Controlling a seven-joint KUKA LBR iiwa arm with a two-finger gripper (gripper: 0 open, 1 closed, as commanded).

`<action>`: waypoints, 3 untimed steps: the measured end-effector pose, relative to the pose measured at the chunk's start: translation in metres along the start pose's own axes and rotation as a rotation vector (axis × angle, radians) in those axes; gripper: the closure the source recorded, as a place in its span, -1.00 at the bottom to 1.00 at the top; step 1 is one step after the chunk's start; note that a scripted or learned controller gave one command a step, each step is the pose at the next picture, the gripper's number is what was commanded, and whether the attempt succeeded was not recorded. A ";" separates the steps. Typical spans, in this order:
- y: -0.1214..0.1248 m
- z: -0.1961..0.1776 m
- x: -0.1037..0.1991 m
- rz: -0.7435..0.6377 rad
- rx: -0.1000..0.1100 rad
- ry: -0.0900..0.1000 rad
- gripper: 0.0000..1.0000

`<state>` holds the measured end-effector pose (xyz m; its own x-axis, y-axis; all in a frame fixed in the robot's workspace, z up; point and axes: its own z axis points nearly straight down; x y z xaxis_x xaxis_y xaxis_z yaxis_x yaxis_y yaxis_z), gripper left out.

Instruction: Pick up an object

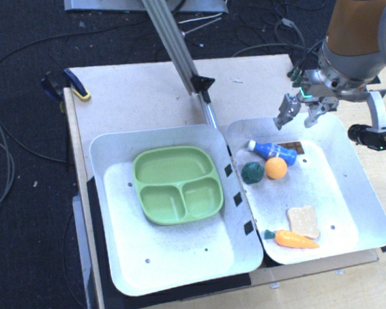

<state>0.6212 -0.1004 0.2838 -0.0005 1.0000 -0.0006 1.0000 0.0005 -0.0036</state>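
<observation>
- The gripper (pixel 299 114) hangs at the upper right of the frame, over the far rim of the right bin (pixel 361 187), fingers spread apart with nothing between them.
- Below and left of it lie a blue bottle (pixel 269 150), an orange ball (pixel 276 168) and a dark green ball (pixel 252 172), close together.
- Toward the lower right, a bread slice (pixel 303 222) touches a toy carrot (pixel 295 240).
- The left bin (pixel 125 260) holds a green divided plate (pixel 179 184).

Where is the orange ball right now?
The small round orange ball lies in the right white bin, touching the blue bottle, beside the dark green ball.
</observation>
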 end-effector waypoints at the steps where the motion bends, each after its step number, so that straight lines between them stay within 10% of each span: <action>1: 0.001 -0.002 0.000 0.000 -0.004 0.000 -1.00; 3: 0.008 0.088 0.007 0.000 0.001 0.000 -1.00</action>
<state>0.6293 -0.0930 0.1959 -0.0006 1.0000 -0.0003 1.0000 0.0006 -0.0042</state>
